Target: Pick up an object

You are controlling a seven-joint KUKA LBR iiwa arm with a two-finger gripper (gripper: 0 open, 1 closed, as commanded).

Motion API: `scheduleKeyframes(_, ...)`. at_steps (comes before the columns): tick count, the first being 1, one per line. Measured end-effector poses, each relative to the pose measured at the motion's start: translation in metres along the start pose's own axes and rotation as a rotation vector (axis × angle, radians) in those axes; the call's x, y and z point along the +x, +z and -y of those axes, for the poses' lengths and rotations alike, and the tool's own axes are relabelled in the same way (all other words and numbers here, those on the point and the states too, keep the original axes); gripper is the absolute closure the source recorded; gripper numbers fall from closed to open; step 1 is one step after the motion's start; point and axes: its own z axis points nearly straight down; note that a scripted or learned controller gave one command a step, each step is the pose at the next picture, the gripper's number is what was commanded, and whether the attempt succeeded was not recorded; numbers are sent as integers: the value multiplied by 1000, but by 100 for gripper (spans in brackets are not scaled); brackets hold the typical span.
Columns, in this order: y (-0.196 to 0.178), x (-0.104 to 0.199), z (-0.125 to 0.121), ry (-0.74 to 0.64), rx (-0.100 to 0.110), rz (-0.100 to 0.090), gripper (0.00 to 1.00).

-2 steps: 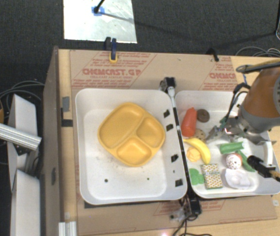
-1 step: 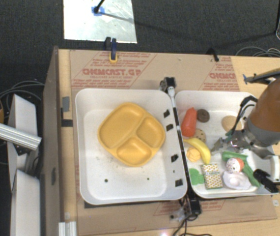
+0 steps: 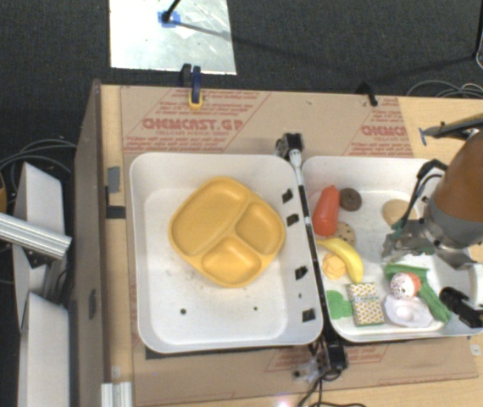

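The right bin (image 3: 369,170) holds several toy foods. A red pepper (image 3: 326,210) lies beside a brown cookie (image 3: 350,199), with a beige piece (image 3: 396,211) at the back. Nearer the front are a yellow banana (image 3: 346,257), a small orange piece (image 3: 333,268), a green piece (image 3: 338,302), a patterned box (image 3: 365,303), a white and red ball (image 3: 404,285), a green stick (image 3: 430,293) and a white piece (image 3: 408,314). My gripper (image 3: 400,246) is low over the right side of this bin, just above the ball and right of the banana. Nothing shows in its grasp.
The left bin (image 3: 152,227) carries a yellow divided plate (image 3: 227,230). A black-clipped divider (image 3: 302,227) separates the bins. The grey arm with its orange band (image 3: 470,185) covers the right bin's far right side. Cardboard (image 3: 224,121) lies under both bins.
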Motion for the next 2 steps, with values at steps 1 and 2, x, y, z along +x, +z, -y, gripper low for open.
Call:
scheduleKeyframes(1, 0, 0, 0, 0, 0, 0, 0)
scheduleKeyframes(2, 12, 8, 37, 2, 6, -1, 0)
